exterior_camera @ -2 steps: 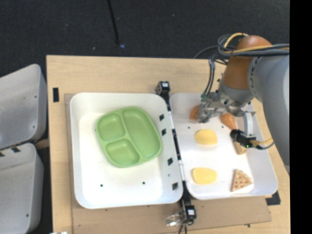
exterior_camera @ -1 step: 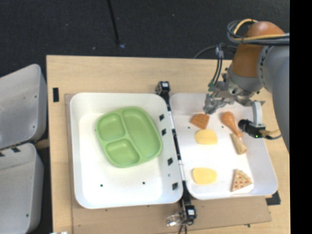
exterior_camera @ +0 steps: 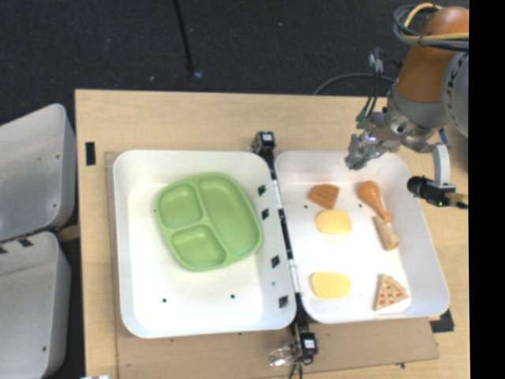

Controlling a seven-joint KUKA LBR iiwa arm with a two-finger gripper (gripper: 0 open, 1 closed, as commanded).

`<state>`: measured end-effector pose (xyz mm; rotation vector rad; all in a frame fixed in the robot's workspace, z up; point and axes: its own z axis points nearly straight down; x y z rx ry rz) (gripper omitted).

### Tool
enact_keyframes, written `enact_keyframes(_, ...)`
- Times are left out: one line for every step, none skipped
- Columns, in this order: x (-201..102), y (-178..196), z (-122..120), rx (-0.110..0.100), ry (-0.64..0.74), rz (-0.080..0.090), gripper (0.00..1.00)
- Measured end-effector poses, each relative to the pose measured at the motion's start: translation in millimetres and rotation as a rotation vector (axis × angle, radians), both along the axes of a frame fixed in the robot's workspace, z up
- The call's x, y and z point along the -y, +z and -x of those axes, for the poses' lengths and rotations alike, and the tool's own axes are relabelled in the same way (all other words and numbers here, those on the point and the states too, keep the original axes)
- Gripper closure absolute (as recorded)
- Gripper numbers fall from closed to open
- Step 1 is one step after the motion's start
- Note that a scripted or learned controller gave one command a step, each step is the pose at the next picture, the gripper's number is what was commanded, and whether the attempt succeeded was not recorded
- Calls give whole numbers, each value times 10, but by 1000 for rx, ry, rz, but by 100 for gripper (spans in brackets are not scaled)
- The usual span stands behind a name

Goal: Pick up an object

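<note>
Two white bins side by side on bench. Left bin point(exterior_camera: 142, 306) holds one green divided tray point(exterior_camera: 208, 221). Right bin point(exterior_camera: 422, 290) holds five toy foods: one drumstick point(exterior_camera: 377, 212), long axis running from upper left to lower right, meat end toward gripper; one brown piece point(exterior_camera: 323, 195); two yellow pieces point(exterior_camera: 334, 223) point(exterior_camera: 330, 284); one pizza slice point(exterior_camera: 390, 292). Gripper point(exterior_camera: 359, 155) hovers over right bin's far edge, nothing held; finger state cannot tell.

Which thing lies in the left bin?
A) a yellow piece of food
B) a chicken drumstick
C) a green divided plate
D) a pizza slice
C: the green divided plate lies alone in the left bin, while the food pieces all lie in the right bin.
</note>
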<state>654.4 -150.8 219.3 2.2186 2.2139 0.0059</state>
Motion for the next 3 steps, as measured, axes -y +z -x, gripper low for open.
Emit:
enact_keyframes(14,551,-14,0,4,0,100)
enact_keyframes(-477,518,207,-6,4,-2,100)
enact_keyframes(-959,500,225,-8,8,-3,100)
